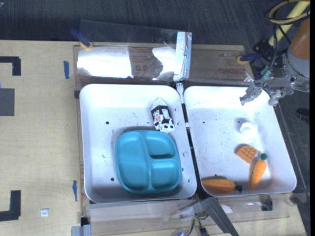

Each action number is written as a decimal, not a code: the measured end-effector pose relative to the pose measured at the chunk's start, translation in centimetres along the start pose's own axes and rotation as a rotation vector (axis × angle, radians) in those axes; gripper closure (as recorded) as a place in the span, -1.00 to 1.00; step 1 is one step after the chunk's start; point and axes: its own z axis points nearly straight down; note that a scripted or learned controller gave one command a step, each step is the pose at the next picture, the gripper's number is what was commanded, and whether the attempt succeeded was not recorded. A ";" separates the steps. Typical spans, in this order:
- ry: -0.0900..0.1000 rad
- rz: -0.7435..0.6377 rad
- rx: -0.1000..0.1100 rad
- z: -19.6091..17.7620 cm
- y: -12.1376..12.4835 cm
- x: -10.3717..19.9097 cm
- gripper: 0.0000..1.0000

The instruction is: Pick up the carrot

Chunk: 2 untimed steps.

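Two orange carrots with green ends lie in the right bin [206, 102]. One carrot [258, 171] is near the front right corner, its green tip pointing to the back. The other carrot [219, 185] lies along the front wall, its green tip to the right. My gripper [259, 97] hangs over the bin's back right corner, well behind both carrots. Its fingers [244, 99] stand apart, open, with nothing between them.
A small orange waffle-like piece [246, 153] and a white lump [247, 128] lie in the right bin between gripper and carrots. The left bin [98, 107] holds a blue divided plate [147, 161] and a small cow-patterned carton [162, 118]. Cables [283, 14] hang at the upper right.
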 end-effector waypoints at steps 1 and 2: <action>0.001 0.009 0.007 10.8 -4.6 -2.7 -1.00; -0.001 -0.239 -0.006 16.3 -10.6 -4.1 -1.00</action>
